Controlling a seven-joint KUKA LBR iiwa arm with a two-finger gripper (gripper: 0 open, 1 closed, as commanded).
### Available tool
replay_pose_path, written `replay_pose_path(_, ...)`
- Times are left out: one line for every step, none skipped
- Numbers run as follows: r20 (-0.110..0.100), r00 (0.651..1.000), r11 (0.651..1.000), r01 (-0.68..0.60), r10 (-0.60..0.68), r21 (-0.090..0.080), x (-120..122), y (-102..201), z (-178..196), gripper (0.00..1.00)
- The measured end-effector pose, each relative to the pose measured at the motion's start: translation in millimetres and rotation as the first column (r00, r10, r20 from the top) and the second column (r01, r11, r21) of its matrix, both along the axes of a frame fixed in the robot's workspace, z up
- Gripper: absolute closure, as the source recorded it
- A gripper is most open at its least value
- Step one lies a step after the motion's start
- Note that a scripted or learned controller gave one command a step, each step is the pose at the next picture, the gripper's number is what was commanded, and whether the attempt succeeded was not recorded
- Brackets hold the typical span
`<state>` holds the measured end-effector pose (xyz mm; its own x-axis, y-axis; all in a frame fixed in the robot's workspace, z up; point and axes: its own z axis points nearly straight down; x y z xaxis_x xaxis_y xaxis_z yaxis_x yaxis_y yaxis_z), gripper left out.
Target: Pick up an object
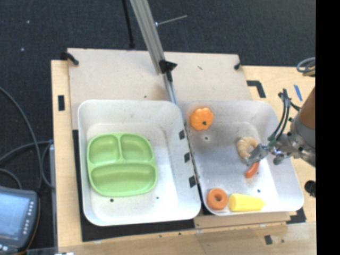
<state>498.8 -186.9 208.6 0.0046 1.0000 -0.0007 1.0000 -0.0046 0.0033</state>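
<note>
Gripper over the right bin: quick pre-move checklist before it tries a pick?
1. Gripper over the right bin: ok.
2. Target nearby: ok, beige object and small red object sit beside the tip.
3. Anything held between the fingers: cannot tell.
4. Neighbours apart from the tip: ok, orange pumpkin, orange ring and yellow piece lie apart.
5. Which of the two close objects the tip is aligned with: cannot tell.

bins (175, 206) white | divided plate (121, 164) pale green | pumpkin (201, 118) orange (dark stem spot) | ring (217, 198) orange | wedge (245, 202) yellow | small piece (252, 169) red-orange | lump (246, 146) tan
</note>
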Motion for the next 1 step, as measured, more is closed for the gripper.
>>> replay_pose_path(-0.001,1.0,1.0,-0.001,0.001,-0.002,-9.6,-38.2,-109.2,0.0)
